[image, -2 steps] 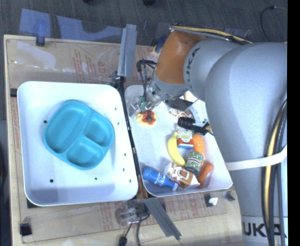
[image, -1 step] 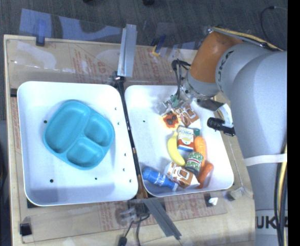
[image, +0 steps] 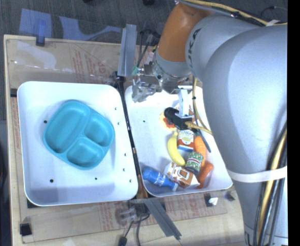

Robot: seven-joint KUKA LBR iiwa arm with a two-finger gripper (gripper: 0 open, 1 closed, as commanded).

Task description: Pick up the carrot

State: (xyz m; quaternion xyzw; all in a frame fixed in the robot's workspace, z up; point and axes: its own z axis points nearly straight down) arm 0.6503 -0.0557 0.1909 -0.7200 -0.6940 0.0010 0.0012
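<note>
- The worktop point(image: 63, 50) carries two shallow white bins side by side, their inner walls nearly touching along its middle.
- The left bin point(image: 29, 152) holds a blue divided plate point(image: 79, 133), which lies flat near that bin's centre.
- The right bin point(image: 147, 132) holds a cluster of things crowded toward the worktop's near edge and right side.
- The carrot point(image: 206, 172) lies against the right bin's right wall, close to the bin's near right corner, with its length running roughly along that wall.
- Just beside the carrot, on the side toward the bin's middle, sits a small green-labelled can point(image: 194, 161), with another can point(image: 186, 137) a little farther back.
- A banana point(image: 173, 150) lies next to the cans, curving along the bare part of the bin floor.
- A brown carton point(image: 180, 176) and a blue bottle point(image: 154, 177) rest along the bin's near wall.
- The pincer point(image: 138, 92) hangs over the far left corner of the right bin, well apart from the carrot; I cannot tell whether it is open or closed, and nothing is seen in its grip.
</note>
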